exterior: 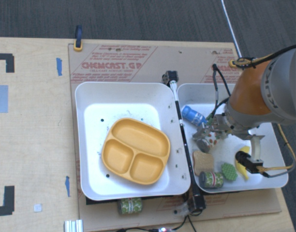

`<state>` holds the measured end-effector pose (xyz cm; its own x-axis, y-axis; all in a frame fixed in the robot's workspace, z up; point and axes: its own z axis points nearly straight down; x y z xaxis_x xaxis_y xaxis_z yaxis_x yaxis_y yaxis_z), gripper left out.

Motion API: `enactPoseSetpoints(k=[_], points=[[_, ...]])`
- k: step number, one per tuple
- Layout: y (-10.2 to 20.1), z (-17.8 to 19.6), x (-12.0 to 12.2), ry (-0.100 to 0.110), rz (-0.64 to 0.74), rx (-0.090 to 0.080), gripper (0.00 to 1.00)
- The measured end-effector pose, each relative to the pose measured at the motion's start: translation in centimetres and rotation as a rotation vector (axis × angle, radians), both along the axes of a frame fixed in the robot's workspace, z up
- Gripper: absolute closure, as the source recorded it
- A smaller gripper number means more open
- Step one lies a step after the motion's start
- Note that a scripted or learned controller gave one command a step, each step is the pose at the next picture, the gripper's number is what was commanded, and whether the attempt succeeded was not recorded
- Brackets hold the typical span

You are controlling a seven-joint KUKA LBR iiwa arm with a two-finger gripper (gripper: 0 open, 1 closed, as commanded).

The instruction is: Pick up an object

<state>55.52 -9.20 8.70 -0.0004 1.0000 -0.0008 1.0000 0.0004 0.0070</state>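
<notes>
- Several small objects are gathered in the right bin [279, 181], any of which could be taken up; none is seen lifted clear of the bin floor.
- A blue can [192, 115] is laid on its side near the bin's upper left corner, tilted down towards the right.
- A tan slice [203, 161], roughly square, is laid flat against the bin's left wall, below the blue can.
- A green-labelled can [212, 180] is laid on its side at the lower edge of the bin, just beneath the tan slice and touching it or nearly so.
- A green knobbly piece [229, 171] is placed just right of that can, and a yellow piece [243, 171] is placed just right of the knobbly piece.
- The end effector [204, 138] is lowered into the right bin, between the blue can and the tan slice. Whether it is open or closed cannot be told, and nothing can be made out in its hold.
- The grey arm [276, 88], with its orange band, is extended in from the right above the bin.
- A yellow three-compartment plate [136, 150] is laid in the left bin [90, 129], alone.
- A stray can [130, 206] is laid outside the bins, just below the left bin's lower edge.
- Both bins are set on a brown printed board [114, 62], which is laid on the pale wooden worktop [32, 129].
</notes>
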Motion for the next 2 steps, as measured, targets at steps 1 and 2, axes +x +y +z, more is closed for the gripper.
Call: enactPoseSetpoints(k=[1,2], points=[[0.0,1.1,0.2,-0.006,-0.001,-0.001,1.0],[-4.9,6.3,-1.5,0.004,-0.001,-0.001,1.0]])
